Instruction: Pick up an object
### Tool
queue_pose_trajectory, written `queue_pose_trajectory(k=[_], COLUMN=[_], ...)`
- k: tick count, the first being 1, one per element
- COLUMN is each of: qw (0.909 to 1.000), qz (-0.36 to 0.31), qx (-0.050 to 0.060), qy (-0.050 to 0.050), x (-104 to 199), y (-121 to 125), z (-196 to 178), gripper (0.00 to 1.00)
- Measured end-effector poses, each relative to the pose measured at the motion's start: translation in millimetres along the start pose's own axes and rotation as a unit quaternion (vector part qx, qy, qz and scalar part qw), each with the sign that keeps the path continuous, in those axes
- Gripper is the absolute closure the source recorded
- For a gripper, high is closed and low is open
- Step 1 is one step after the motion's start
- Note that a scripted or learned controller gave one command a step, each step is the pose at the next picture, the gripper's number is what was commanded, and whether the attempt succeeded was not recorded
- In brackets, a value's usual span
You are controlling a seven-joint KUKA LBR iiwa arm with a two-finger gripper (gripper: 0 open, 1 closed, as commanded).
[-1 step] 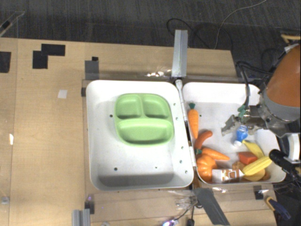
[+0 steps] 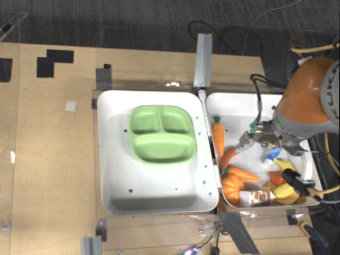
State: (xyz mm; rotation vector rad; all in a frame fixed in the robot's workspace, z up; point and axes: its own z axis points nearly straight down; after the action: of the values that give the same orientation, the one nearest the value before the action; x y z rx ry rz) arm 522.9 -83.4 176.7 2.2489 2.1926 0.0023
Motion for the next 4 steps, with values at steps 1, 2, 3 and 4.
queue_pose_trajectory(k=[1,2,3,4], qw=[0.9965,0.9959,0.9921,0.9969], qz=[0.084,0.090,0.125,0.078], qx=[-0.001,-0.006,-0.001,-0.007], qy=[0.000,0.001,0.000,-0.001], x=[13.6,-9.2,5.6,-3.1], y=[17.3,-23.3,23.3,-14.9], z=[-8.4,86.4,-8.8,86.5], gripper=[0.00,0.00,0.00,0.00])
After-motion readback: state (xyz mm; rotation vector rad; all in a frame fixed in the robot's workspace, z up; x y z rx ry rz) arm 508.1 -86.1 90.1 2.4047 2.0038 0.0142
